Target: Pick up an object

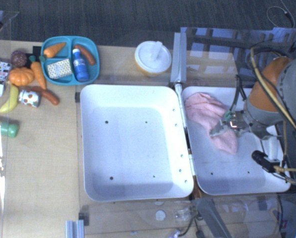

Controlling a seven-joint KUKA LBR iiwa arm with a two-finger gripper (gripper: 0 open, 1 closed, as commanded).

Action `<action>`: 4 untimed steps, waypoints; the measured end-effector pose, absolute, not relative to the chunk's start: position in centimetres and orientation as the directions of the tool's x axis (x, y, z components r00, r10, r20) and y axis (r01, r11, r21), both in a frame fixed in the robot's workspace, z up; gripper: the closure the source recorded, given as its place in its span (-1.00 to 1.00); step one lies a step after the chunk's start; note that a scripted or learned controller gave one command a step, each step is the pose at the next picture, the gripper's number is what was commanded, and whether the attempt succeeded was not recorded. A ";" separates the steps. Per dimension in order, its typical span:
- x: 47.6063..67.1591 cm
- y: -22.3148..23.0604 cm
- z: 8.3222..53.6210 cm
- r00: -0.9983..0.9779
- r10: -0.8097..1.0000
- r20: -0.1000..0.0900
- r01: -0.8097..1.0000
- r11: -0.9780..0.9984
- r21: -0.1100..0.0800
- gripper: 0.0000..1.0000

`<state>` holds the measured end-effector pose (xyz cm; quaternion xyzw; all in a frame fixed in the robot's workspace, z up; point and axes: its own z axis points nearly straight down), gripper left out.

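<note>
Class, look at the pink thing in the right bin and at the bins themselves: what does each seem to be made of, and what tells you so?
Pink thing: probably soft cloth, matte; it lies crumpled in folds and has no fixed shape.
Right bin and left bin: apparently hard white plastic, smooth and slightly glossy, with moulded rounded corners; metal cannot be ruled out.

Blue divided plate (91, 47) of toy food at 11 o'clock, white lidded cup (153, 57) at 12, loose toy foods (26, 86) on table (34, 157) at 10
</note>
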<state>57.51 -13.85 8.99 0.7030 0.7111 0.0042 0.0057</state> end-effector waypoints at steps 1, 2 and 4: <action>61.0 -17.9 19.8 -0.012 1.000 -0.003 1.000 0.012 0.006 -1.00; 60.6 -15.7 9.7 -0.163 0.987 -0.003 0.987 0.163 0.007 -1.00; 55.6 -13.3 9.1 -0.428 0.904 -0.008 0.904 0.428 0.015 -1.00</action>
